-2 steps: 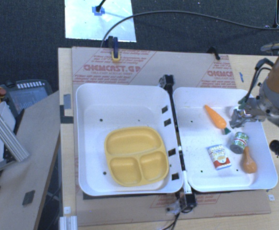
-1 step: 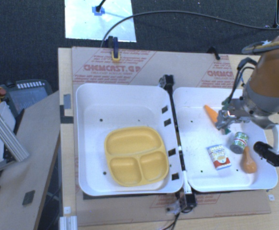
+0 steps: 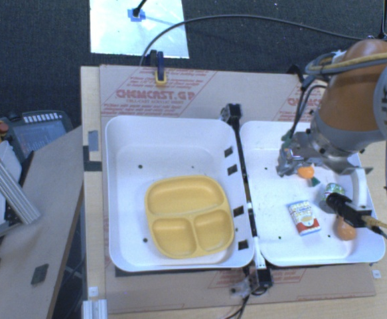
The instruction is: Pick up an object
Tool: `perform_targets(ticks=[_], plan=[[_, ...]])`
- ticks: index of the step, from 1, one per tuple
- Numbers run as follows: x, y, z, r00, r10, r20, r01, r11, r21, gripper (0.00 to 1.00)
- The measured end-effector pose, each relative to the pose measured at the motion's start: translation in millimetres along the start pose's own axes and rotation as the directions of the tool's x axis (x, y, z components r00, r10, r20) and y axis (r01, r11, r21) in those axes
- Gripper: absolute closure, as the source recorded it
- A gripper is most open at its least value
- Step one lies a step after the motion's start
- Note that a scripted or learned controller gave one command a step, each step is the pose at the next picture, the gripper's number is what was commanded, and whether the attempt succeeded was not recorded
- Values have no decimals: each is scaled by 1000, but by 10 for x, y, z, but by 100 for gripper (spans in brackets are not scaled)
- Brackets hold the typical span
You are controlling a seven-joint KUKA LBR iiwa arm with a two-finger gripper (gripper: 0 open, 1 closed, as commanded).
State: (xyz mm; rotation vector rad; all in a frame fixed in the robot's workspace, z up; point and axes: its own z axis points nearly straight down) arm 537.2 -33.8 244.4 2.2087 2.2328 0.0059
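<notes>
A small orange object [image 3: 305,173] lies in the right bin, in its upper middle part. Below it a little carton [image 3: 303,217] with a red and yellow printed face (the print is too small to read) lies flat and slightly askew. A tan egg-shaped piece [image 3: 343,229] sits near the bin's lower right corner.

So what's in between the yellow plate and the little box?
Looking down from the camera view, the black divider where the two bins meet lies between the yellow plate and the little box, plus bare white bin floor.
</notes>
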Motion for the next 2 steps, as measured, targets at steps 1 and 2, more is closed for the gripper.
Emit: perform_targets(ticks=[1,2], plan=[[523,95,-56,1000,0,0,0,1000,1,100],[1071,33,15,1000,1,0,-1,1000,3,100]])
